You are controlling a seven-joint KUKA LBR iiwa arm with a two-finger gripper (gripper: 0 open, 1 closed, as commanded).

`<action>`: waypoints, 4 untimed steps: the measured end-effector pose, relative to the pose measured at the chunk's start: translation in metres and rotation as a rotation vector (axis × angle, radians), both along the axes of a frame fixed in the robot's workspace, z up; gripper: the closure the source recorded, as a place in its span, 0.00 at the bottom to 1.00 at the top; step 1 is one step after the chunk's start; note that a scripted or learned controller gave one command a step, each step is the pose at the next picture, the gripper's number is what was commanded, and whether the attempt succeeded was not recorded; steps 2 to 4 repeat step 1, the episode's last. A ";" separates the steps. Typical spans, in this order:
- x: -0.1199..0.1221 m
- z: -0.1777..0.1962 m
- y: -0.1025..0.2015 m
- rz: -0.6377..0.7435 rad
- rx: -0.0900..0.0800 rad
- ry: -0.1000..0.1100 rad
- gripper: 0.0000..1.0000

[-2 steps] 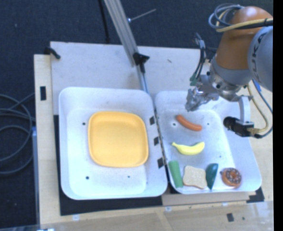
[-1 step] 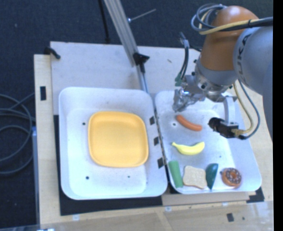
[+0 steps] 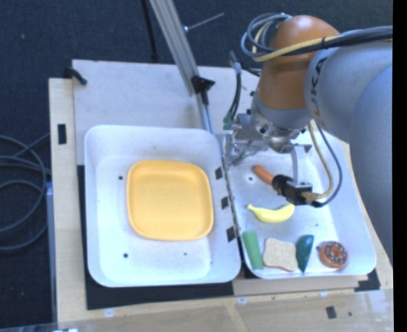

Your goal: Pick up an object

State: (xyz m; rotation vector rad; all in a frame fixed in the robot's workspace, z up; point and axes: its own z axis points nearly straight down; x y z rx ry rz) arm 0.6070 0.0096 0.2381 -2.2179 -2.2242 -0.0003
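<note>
Five small things lay in the right bin (image 3: 355, 206) below the hand (image 3: 239, 147): a green stick (image 3: 252, 249), bread slice (image 3: 280, 254), teal piece (image 3: 304, 252), doughnut (image 3: 333, 254) and, nearer the hand, a banana (image 3: 272, 213). An orange carrot (image 3: 263, 174) lay just beside the hand. How far its grip stood open could not be told.

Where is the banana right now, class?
In the camera view, the banana lies in the right bin, near its middle, below the carrot and above the bread slice.
</note>
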 end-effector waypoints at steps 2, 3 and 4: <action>0.000 0.009 0.047 0.000 0.001 -0.001 1.00; 0.000 0.009 0.047 0.000 0.001 -0.001 1.00; 0.000 0.009 0.047 0.000 0.001 -0.001 1.00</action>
